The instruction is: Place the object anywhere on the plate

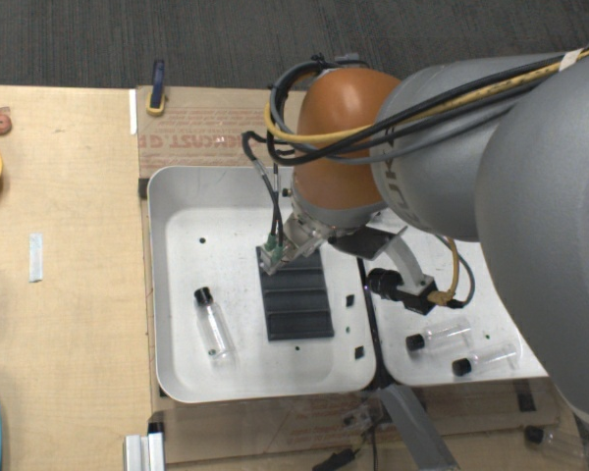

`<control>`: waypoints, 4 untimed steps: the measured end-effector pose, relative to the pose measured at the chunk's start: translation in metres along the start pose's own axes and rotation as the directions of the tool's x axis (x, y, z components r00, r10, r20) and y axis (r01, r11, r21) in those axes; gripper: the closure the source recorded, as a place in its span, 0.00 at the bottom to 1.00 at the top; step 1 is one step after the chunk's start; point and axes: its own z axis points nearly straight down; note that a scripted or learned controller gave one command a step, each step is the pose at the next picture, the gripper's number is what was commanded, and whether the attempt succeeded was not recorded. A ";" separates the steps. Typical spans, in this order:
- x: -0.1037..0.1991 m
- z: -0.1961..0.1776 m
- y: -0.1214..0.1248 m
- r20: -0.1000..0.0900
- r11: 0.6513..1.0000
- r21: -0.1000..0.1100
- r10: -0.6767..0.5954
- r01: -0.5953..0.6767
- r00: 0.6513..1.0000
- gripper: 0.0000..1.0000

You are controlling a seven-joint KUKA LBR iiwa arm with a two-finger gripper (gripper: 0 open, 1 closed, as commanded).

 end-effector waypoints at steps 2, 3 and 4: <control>0.019 -0.032 -0.040 -0.001 0.988 -0.002 -0.152 0.152 0.988 1.00; -0.028 0.012 -0.032 0.000 0.933 -0.003 -0.361 0.361 0.933 1.00; -0.076 -0.034 -0.056 0.002 0.932 -0.005 -0.362 0.362 0.932 1.00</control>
